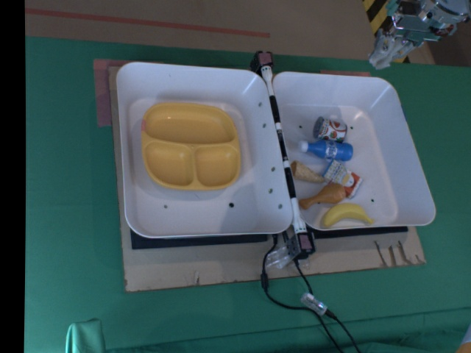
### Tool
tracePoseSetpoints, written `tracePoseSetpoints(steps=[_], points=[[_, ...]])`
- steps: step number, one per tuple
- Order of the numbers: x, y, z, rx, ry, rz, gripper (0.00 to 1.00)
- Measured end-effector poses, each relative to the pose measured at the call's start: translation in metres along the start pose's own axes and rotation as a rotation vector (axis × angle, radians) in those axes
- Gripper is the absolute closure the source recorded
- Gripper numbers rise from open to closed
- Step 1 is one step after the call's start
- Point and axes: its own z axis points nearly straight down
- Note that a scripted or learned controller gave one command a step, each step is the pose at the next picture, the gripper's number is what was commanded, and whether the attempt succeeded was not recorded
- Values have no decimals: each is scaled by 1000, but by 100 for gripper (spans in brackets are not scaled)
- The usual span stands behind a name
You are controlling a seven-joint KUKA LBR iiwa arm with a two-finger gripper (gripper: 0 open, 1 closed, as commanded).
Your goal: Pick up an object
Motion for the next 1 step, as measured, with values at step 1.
tracePoseSetpoints(steps=[1], points=[[39, 0, -19, -6, 2, -1, 100]])
